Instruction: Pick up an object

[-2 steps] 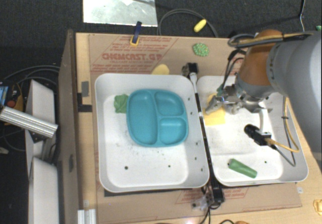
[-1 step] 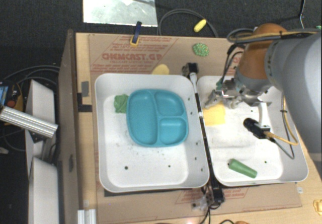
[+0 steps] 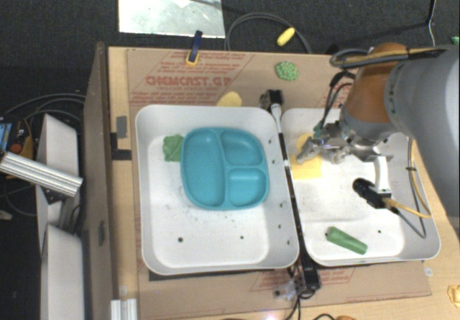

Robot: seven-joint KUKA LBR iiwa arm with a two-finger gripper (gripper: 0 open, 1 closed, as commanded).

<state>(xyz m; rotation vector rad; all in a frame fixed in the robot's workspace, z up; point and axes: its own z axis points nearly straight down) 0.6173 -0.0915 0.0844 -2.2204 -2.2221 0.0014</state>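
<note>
My gripper (image 3: 321,144) is low over the upper left of the right bin (image 3: 402,239), right above a pale yellow object (image 3: 307,166) that lies against the bin's left wall. Part of that object is hidden under the gripper, so I cannot make out whether it touches it. A green cylinder-shaped object (image 3: 346,239) lies near the front of the same bin. In the left bin (image 3: 215,247) a blue divided plate (image 3: 223,167) lies flat, and a small green leafy object (image 3: 172,147) pokes out at the plate's left edge.
Behind the bins, on the cardboard, rest a yellow object (image 3: 230,100) and a green knobbly object (image 3: 287,70). The divider (image 3: 287,175) between the bins runs just left of the gripper. The arm covers the right bin's upper right.
</note>
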